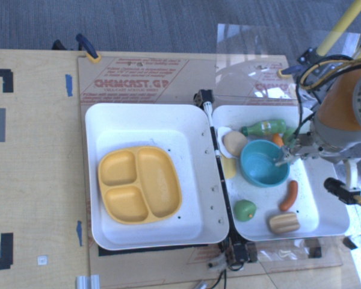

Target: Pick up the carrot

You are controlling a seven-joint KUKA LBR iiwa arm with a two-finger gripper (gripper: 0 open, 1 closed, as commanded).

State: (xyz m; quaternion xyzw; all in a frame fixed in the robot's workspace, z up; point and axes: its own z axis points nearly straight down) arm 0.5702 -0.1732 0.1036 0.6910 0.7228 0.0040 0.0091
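Camera view showed the gripper (pixel 287 154) low over the right bin (pixel 331 221), at the blue bowl's (pixel 262 164) far rim. The carrot (pixel 278 140) lay just beside it, between bowl and green bottle (pixel 263 127). I couldn't tell the gripper's state; the carrot looked ungrasped, so the pick remained undone.

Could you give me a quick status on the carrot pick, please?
Gripper low over right bin, at blue bowl's rim. Carrot wedged between bowl and green bottle, not visibly grasped. Bowl crowds the approach.
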